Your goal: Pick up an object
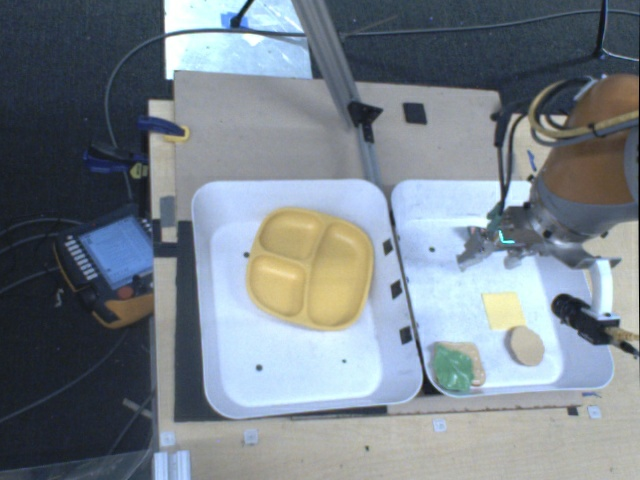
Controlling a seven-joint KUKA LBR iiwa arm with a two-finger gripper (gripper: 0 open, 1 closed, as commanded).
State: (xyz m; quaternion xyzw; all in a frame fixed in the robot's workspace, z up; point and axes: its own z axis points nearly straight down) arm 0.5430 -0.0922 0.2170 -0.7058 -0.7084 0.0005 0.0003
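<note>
step: reaching | hand (pixel 487 248) at right bin's (pixel 430 208) top, fingers unclear | next: drop onto yellow square (pixel 503 310) below

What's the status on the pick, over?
Gripper low over right bin, nothing between its fingers. Yellow square, tan disc, green piece lie untouched nearer the front. Nothing in the way.

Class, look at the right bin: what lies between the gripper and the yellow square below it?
In the camera view, nothing lies between the gripper and the yellow square; that stretch is bare white floor of the right bin.
</note>
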